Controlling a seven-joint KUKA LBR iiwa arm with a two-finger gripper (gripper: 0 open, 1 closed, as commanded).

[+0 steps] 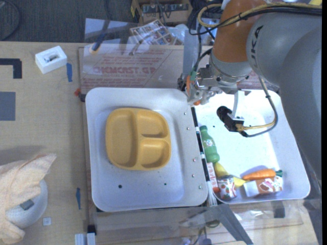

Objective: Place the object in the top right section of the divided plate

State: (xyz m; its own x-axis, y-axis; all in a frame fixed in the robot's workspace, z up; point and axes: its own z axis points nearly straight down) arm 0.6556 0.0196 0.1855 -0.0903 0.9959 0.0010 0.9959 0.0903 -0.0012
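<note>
A yellow divided plate [137, 138] lies in the left white bin [133, 193]. It has one large section on the left and two smaller ones on the right. In the right bin [291, 152] are a green bottle [208, 144], an orange carrot [260, 174], a yellow piece [220, 169] and two small red-and-white packets [227, 187]. They lie along the bin's left wall and near edge. My gripper [202, 90] hangs below the orange band over the far left corner of the right bin, by the divider. It is far from the bottle and right of the plate.
A clear plastic sheet with red lettering [127, 68] lies behind the left bin. A white box [51, 58] sits far left on the bench, and a crumpled cloth [23, 175] lies at the near left. A black cable end [228, 117] dangles from the arm over the right bin.
</note>
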